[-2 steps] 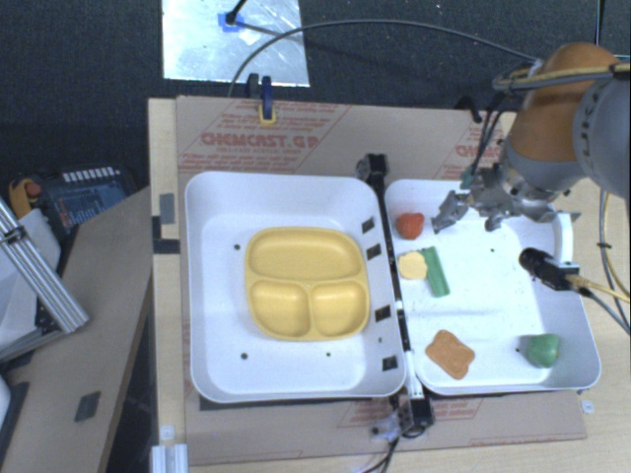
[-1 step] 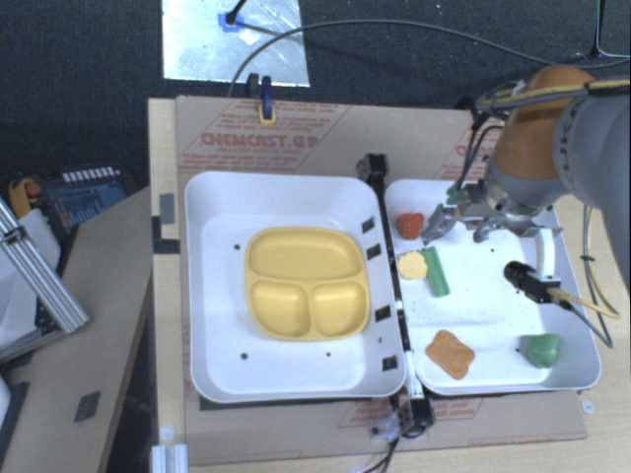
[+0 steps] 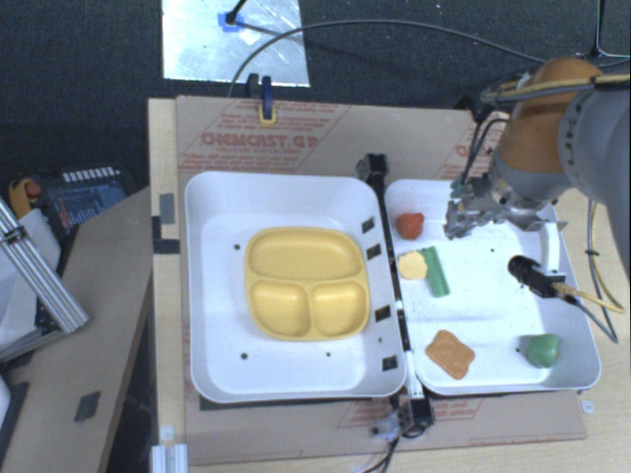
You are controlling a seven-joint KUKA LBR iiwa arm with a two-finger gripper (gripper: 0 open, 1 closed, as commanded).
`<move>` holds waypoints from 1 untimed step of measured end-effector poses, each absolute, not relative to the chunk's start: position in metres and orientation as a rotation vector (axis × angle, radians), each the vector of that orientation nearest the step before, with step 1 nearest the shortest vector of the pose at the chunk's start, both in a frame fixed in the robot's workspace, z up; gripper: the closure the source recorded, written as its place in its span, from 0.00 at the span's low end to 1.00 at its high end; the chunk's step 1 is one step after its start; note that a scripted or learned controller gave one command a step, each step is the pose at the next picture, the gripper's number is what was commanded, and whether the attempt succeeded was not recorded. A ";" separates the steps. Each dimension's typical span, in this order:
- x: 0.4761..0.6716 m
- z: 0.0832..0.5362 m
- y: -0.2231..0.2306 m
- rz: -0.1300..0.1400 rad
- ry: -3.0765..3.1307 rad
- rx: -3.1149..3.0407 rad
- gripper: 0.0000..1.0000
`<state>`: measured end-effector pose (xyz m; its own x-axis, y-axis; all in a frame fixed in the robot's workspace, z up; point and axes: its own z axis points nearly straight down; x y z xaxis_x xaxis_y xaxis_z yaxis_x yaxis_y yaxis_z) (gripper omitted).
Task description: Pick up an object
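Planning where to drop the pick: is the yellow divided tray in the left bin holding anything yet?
Empty. The yellow tray lies flat in the left bin, and all three of its compartments show bare yellow.

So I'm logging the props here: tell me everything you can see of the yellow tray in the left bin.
The yellow tray is a pale, matte, plastic-looking dish with rounded corners. Raised ridges split it into three compartments: one wide one along the far side and two smaller ones side by side nearer the camera. Nothing lies in any of them. It sits flat and upright, roughly in the middle of the left bin, resting on the bin's white floor, touching nothing else.
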<state>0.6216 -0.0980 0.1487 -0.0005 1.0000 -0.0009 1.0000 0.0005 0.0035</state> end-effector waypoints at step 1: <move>0.624 0.214 -0.099 0.007 2.221 2.213 1.00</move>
<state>0.6238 -0.0987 0.2138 -0.0036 1.0000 -0.0012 1.0000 0.0036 0.0080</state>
